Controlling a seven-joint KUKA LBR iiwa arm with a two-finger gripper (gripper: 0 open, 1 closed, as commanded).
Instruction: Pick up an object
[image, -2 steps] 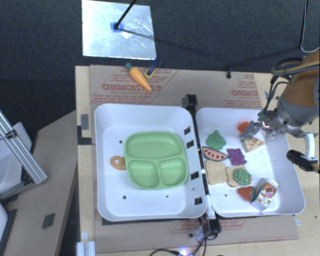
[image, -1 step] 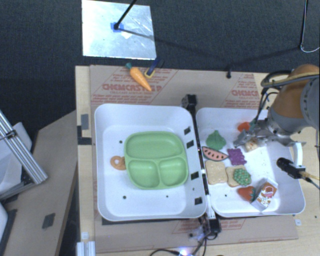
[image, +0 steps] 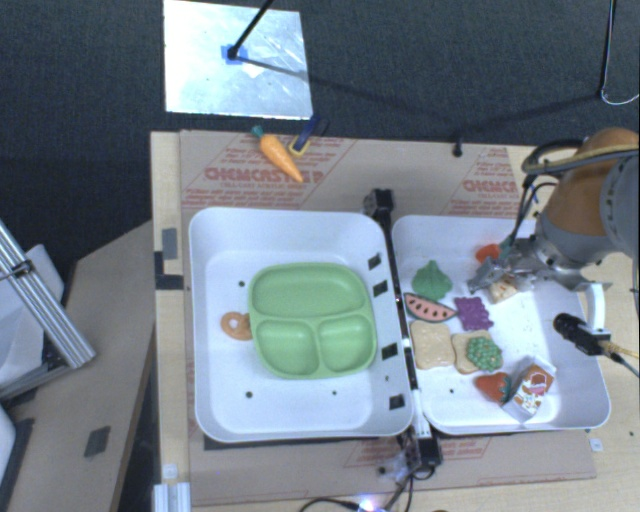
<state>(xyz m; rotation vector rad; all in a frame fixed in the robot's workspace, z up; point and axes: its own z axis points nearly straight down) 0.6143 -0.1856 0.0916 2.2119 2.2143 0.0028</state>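
My gripper (image: 497, 279) is low over the upper right part of the right bin (image: 575, 405), coming in from the right. A small beige piece (image: 504, 291) lies right at its tip, and a red-orange piece (image: 487, 252) lies just above it. Close to its left are purple grapes (image: 473, 312) and a green leafy toy (image: 432, 278). Further down lie a watermelon slice (image: 428, 307), a bread slice (image: 432, 345), green grapes on a cracker (image: 480, 353), a red strawberry (image: 491, 385) and a small carton (image: 531, 388).
The left bin (image: 215, 300) holds a green divided plate (image: 310, 320) and an orange pretzel ring (image: 236, 326). A toy carrot (image: 279, 157) lies on the cardboard behind the bins, near a foil sheet (image: 238, 60).
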